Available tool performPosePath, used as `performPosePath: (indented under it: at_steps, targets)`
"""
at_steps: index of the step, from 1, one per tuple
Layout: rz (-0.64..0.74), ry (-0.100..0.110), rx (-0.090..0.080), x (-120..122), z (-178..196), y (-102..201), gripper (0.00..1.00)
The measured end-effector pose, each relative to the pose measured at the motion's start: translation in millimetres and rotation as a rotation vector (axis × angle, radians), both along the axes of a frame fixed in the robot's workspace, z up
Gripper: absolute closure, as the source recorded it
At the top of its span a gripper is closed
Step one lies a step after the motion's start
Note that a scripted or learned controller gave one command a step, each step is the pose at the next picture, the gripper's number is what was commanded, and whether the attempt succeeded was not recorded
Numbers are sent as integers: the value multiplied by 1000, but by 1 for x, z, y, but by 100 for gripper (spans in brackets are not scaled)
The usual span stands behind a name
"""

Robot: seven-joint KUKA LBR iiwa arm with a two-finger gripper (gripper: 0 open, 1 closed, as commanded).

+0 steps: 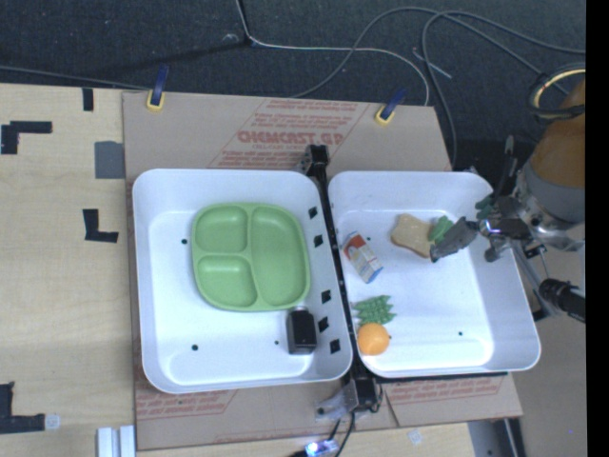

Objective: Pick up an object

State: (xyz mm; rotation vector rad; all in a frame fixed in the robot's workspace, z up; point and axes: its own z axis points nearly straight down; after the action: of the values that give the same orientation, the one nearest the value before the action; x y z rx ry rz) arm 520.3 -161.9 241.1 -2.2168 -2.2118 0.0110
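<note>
Gripper (447, 241) low over right bin (476, 350), jaw state impossible to tell. Just left, touching: tan bread-like piece (411, 234). Farther left, small carton (362, 257).

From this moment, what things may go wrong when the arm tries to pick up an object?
1. The gripper sits right at the tan bread-like piece and a small green item that touch each other; it might catch both, or push one away.
2. These lie close to the right bin's far wall, so a nudge could jam them there.
3. The small carton lies nearby and may get bumped.
</note>
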Motion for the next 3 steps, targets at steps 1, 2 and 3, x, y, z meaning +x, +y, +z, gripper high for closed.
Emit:
performPosePath:
  at_steps: [1,2,3]
  targets:
    - [3,-11,-2,2,5,0,0]
    - [3,-4,-1,4,-58,5,0]
    - [3,-6,-2,5,-102,8,0]
